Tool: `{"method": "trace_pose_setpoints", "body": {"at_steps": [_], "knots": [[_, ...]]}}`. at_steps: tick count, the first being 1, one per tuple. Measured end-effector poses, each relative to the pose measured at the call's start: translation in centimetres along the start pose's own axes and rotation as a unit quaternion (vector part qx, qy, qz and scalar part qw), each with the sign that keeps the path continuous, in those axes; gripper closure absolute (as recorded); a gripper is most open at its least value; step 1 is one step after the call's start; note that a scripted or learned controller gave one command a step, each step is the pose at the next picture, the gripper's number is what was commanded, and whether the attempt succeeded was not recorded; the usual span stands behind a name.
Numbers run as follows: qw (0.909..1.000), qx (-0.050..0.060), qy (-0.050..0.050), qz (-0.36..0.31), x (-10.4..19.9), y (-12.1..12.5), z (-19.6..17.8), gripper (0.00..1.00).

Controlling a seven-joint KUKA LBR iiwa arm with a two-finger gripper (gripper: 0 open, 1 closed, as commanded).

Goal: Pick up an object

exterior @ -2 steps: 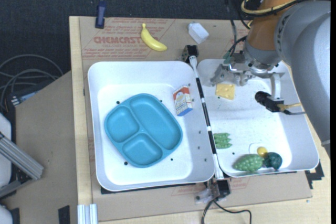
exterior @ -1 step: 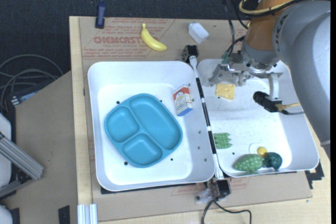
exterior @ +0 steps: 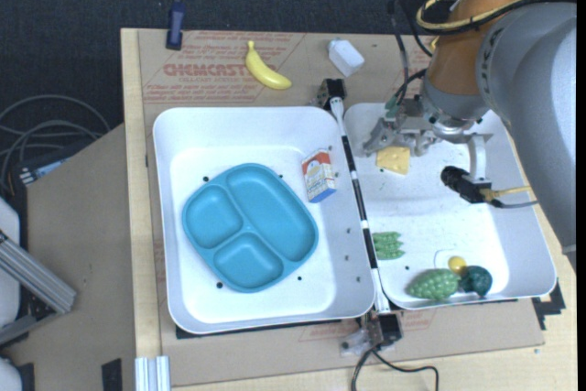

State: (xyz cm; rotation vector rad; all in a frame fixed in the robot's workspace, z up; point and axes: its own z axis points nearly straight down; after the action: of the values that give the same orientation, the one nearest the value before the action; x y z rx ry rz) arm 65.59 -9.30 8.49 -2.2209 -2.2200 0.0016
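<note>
**Gripper lowered over the yellow wedge in the right bin**

On the bare bench top behind the bins, a yellow plastic banana and a small white block are seen lying loose; both appear to have been left outside the work area. In the left white bin, a blue three-compartment plastic tray is laid flat near the middle, and a small white-and-red carton stands just beside its upper right corner, close to the wall shared by the two bins.

In the right white bin, a green pea pod is found near the dividing wall, and a cluster made up of a green bumpy vegetable, a small yellow piece and a dark teal round object is gathered against the near rim. A yellow wedge-shaped object lies toward the far end of that bin.

The two-finger gripper is positioned directly above this wedge, and it is judged to be the intended pick. Metal parts are seen on either side of the wedge's upper edge, but whether the gripper is released or clenched cannot be told, and no grasp can be confirmed.
</note>
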Motion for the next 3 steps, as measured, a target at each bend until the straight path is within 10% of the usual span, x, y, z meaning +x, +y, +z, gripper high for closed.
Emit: {"method": "trace_pose_setpoints", "body": {"at_steps": [1, 2, 3], "knots": [[1.0, -0.005, -0.001, 0.0, -0.1, 0.3, -1.3, 1.0], [1.0, -0.002, -0.001, 0.0, 0.0, 0.1, -1.0, 0.0], [1.0, -0.002, -0.001, -0.001, 0.1, 1.1, 0.0, 0.0]]}}
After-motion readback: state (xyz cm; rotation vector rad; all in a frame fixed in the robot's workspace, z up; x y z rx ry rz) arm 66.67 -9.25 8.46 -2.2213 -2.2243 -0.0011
